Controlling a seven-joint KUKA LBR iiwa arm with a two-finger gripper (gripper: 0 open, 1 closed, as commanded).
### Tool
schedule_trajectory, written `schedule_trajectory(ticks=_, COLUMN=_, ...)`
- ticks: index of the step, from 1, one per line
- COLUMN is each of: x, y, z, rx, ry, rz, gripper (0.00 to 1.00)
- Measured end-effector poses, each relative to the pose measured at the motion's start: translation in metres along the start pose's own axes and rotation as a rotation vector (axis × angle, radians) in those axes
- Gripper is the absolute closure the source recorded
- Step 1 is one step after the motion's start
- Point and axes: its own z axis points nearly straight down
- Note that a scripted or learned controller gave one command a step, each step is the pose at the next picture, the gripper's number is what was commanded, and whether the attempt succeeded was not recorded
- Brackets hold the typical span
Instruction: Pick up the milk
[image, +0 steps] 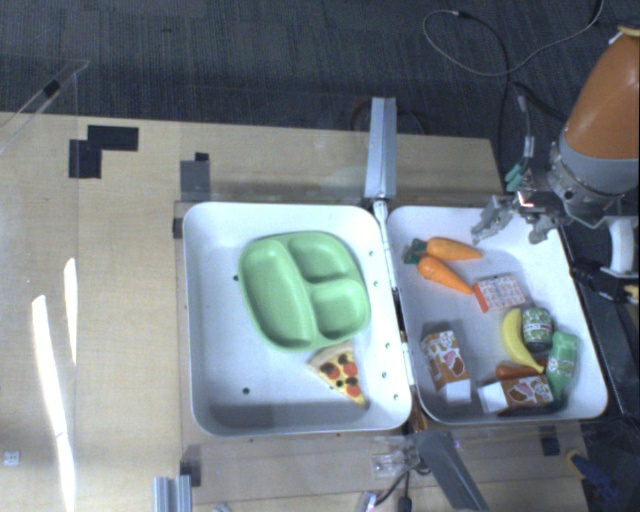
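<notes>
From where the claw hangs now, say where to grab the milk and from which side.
Take the milk carton across its narrow width, mid-body, straight down from above. It seems to lie flat in the right bin, with bare floor along both long sides for the claw.

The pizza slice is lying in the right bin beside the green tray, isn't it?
Not quite. The camera view shows the pizza slice lying beside the green tray in the left bin, not the right bin.
</notes>
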Motion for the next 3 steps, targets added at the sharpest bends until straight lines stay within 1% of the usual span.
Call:
schedule_trajectory(ticks=1, x=0.106, y=-0.065, z=0.079, rx=0.002, ry=0.001, rz=0.085, gripper=0.00)
schedule_trajectory(ticks=2, x=0.057, y=-0.115, z=0.078, rx=0.000, ry=0.001, rz=-0.102, gripper=0.00)
schedule_trajectory(ticks=3, x=0.019, y=-0.115, z=0.164, rx=-0.003, ry=0.000, rz=-0.067, gripper=0.00)
